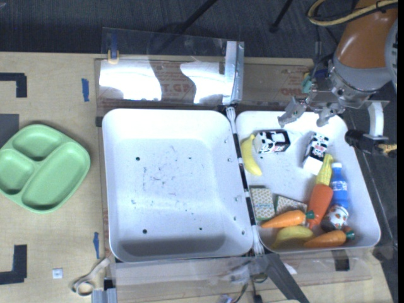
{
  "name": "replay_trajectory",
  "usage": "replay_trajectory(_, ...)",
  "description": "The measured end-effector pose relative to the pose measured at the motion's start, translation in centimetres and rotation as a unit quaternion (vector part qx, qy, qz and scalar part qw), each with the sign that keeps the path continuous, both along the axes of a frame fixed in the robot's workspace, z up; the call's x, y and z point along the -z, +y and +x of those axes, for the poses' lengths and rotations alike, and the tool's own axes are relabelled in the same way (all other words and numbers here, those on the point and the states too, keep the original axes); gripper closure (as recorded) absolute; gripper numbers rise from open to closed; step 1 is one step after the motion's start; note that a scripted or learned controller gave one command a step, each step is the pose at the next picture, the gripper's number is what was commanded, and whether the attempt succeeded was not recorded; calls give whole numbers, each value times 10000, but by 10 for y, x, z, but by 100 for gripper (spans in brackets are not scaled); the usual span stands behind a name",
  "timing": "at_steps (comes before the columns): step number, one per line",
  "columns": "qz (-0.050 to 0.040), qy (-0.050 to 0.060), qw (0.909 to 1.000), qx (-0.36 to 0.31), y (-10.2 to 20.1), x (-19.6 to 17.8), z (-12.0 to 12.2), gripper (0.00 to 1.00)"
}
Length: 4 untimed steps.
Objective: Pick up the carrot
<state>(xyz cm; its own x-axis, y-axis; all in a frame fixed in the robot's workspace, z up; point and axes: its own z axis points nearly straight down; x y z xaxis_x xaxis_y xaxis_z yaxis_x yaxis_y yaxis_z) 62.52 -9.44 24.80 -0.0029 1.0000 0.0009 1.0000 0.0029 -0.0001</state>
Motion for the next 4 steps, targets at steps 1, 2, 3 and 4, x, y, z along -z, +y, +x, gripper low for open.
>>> replay_trajectory(1,-3,-4,9980,-633,-19,96,42,0)
replay_trajectory(2,-29,-103,9880,-1540,-9,130,48,0)
replay_trajectory(3,-44,-243,9755,-2185,-29,138,29,0)
replay_trajectory(4,158,-55,9840,-1776,-90,142,50,0)
